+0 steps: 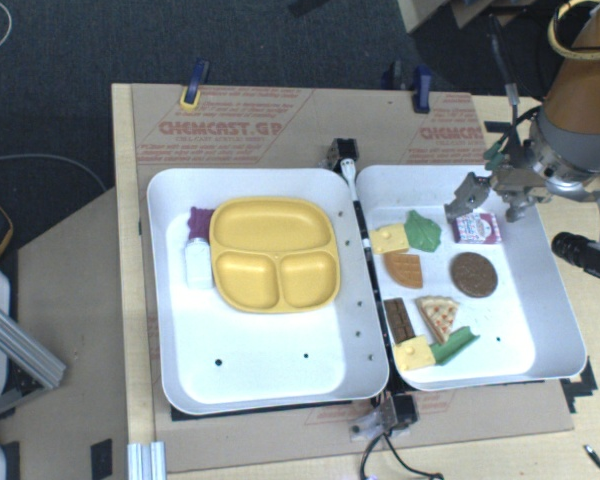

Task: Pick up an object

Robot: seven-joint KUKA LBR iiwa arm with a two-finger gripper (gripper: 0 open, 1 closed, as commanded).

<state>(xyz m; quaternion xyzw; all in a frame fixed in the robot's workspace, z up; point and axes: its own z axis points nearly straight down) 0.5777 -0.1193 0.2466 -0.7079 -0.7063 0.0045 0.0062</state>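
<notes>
1. Jaws on the gripper (492,194) look spread apart with nothing between them. They hang over the far part of the right bin (540,298), just above a small purple and white packet (476,229).
2. Two white bins sit side by side. The left bin (180,348) has a big yellow plate (274,253) with three parts. A white bottle (197,264) and a purple thing (200,221) lie just left of the plate.
3. All the small toy foods are in the right bin. A brown round cookie (474,274) is near the middle, just beside the packet.
4. A green leaf (422,232) touches a yellow cheese block (388,239) on the far left side of that bin. An orange-brown piece (404,269) lies just near of them.
5. A pizza slice (439,316), a brown chocolate bar (399,319), a green bean (455,346) and a yellow block (413,352) lie at the near side.
6. I think the arm is at the step of lining up, and no thing is picked yet. The packet is closest, so next the gripper would need to go straight down around it and then squeeze. The packet looks flat, so it may slip.
</notes>
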